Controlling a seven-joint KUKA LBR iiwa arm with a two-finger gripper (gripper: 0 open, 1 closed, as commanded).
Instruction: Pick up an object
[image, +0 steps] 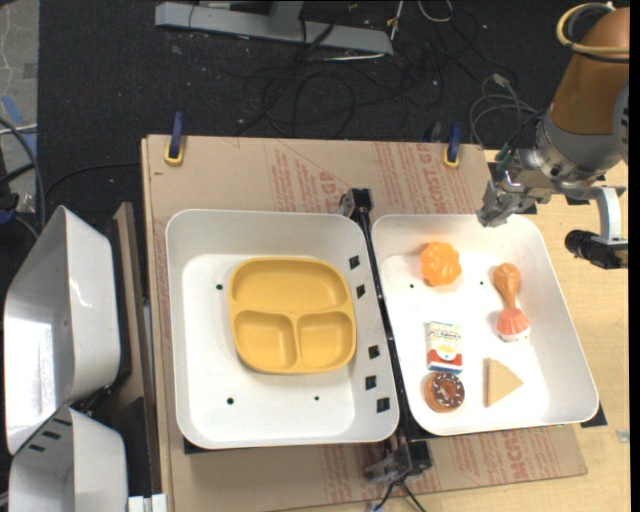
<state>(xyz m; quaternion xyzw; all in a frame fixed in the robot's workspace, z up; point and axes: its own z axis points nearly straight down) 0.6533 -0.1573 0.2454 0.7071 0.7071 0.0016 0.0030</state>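
1. Above the far right corner of the right bin (560, 300), the gripper (496, 212) hangs at the rim, the arm (585, 90) entering from the right; whether it is released or clenched cannot be told, and nothing is seen in it.
2. Five objects lie in the right bin, apart from one another, with bare floor along the right wall and near the front edge.
3. An orange pepper (440, 263) sits toward the far left, nearest the gripper, rounded and lumpy, with no clear long axis.
4. A chicken drumstick (510, 300) lies toward the right, its long axis running far to near, tan bulb at the far end, pink end toward the front.
5. A small carton (444, 346) lies flat near the left wall, with a chocolate doughnut (443, 391) just in front of it and a tan wedge (501, 383) beside that.
6. The left bin (190, 330) holds a yellow divided tray (292, 314), with open floor all round it.
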